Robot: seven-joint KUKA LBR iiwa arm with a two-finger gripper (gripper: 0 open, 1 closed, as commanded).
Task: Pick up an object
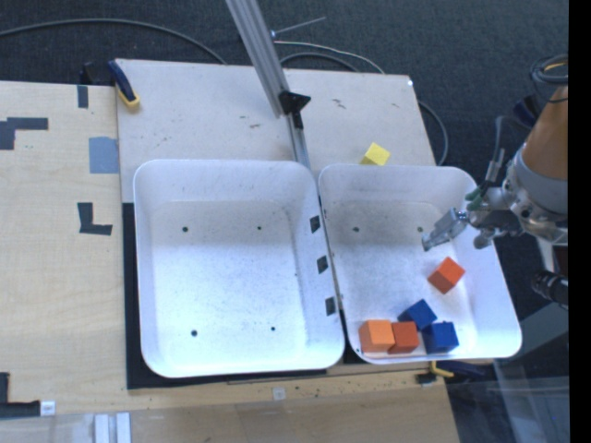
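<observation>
**Fingers hang over the right bin, orange cube just below them**

Fingers of the gripper stand apart, spread open, with nothing between them; one tip points toward the middle of the right bin and the other sits close to that bin's right wall. The nearest thing to pick is a lone orange cube, lying just toward the bin's near edge from the fingers and a little to the right of the midpoint between them. It sits turned cornerwise, so it has no clear long axis. The move ahead looks like a short shift toward the near edge, then a descent.

Further toward the near right corner, four blocks crowd together: an orange block, a darker orange block, a blue block and another blue block. They lie apart from the lone cube and should not obstruct. The right wall is close and could catch the outer finger.

A yellow block rests on the desk beyond the bins.
</observation>
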